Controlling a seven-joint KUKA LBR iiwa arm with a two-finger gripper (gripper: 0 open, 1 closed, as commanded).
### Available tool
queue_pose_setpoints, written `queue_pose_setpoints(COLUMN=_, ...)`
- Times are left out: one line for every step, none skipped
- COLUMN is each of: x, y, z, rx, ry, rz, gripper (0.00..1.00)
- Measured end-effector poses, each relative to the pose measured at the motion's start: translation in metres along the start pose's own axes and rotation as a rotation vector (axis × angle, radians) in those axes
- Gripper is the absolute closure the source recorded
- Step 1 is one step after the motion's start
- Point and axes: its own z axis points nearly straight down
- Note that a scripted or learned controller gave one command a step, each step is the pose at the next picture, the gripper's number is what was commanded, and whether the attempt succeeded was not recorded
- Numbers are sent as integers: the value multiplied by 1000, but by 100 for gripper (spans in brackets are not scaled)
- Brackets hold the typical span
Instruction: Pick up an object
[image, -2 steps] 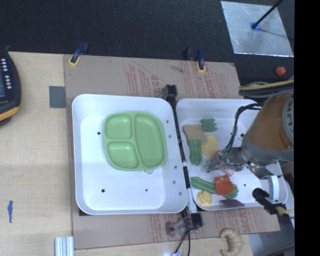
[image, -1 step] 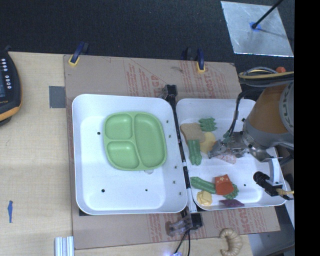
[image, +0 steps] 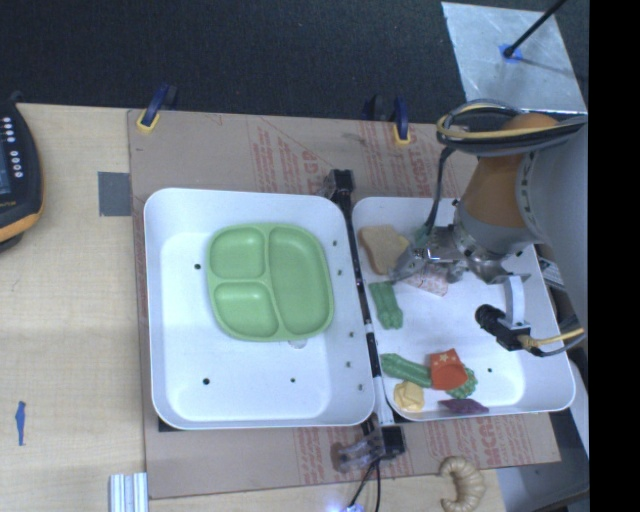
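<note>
A pale wooden table (image: 70, 330) carries a brown cardboard sheet (image: 250, 150), clamped at its far edge, on which two shallow white bins sit side by side. The left bin (image: 180, 390) holds a green divided plate (image: 270, 280). The right bin (image: 530, 390) holds the loose objects: a tan bread-like piece (image: 381, 247) near the far left corner, a green pickle-shaped piece (image: 386, 305) along the left wall, and a near-edge cluster of a long green piece (image: 405, 367), a red block (image: 447, 368), a yellow piece (image: 408, 397) and a purple piece (image: 462, 406). The grey arm (image: 545, 190) reaches in from the right, its end effector (image: 432, 262) low over the far part of the right bin, just beside the bread-like piece and above a pale pinkish item (image: 432, 284). Whether its fingers are spread or closed cannot be told. A black cable (image: 505, 328) curls over the bin's right side. A handheld controller (image: 15, 170) lies at the table's left edge.
</note>
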Motion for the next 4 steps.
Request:
queue_pose_setpoints(x=10, y=-131, z=4, rx=23, ry=8, rz=6, gripper=0)
queue_pose_setpoints(x=-12, y=-125, z=4, rx=10, ry=5, rz=6, gripper=0)
queue_pose_setpoints(x=-103, y=-115, z=3, rx=8, ry=-1, rz=10, gripper=0)
queue_pose_setpoints(x=-86, y=-123, z=-85, rx=3, ry=4, rz=3, gripper=0)
